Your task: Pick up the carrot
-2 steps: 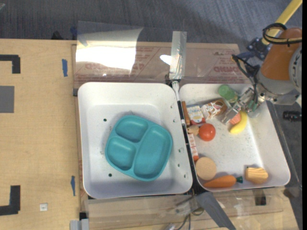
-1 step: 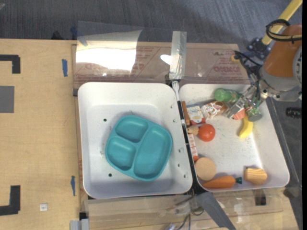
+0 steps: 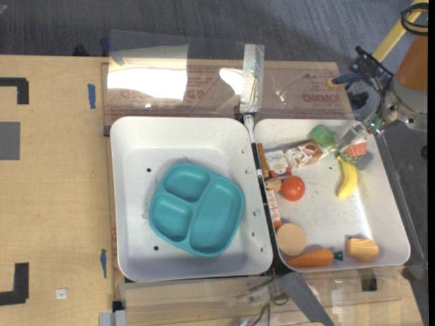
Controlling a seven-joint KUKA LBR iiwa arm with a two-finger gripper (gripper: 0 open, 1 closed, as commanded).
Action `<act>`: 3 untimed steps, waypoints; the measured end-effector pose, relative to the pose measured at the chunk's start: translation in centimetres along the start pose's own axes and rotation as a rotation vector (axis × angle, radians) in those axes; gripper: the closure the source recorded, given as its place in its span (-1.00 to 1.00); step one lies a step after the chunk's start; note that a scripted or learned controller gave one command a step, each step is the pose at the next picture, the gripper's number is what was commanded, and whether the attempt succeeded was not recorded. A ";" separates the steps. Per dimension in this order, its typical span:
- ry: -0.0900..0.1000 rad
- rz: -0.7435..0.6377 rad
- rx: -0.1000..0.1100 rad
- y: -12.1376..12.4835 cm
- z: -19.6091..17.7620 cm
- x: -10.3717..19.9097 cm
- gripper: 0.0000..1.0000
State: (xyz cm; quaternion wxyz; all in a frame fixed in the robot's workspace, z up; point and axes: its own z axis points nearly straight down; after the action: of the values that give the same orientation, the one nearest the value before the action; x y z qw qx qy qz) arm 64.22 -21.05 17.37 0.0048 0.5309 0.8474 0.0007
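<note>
The carrot (image 3: 312,257) is orange with a small green tip. It lies flat along the front edge of the right bin (image 3: 393,202), between a round tan piece (image 3: 291,238) and an orange-tan chunk (image 3: 362,248). My gripper (image 3: 360,133) hangs over the bin's far right corner, well away from the carrot, close above a small orange and grey item (image 3: 357,153). Nothing of the carrot is near it.
The right bin also holds a yellow banana (image 3: 347,178), a red tomato (image 3: 293,188), a green piece (image 3: 323,136) and printed packets (image 3: 293,158) along the divider. A teal divided plate (image 3: 197,209) sits in the left bin (image 3: 136,141).
</note>
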 end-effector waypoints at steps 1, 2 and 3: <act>0.002 0.000 0.002 0.0 0.2 0.1 -1.00; 0.009 0.028 0.011 -6.5 6.0 1.6 -1.00; 0.005 0.120 0.004 -13.7 1.2 8.9 -1.00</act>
State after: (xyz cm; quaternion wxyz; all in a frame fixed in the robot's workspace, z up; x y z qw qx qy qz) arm 48.04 -18.97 16.01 0.0013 0.5806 0.8142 0.0005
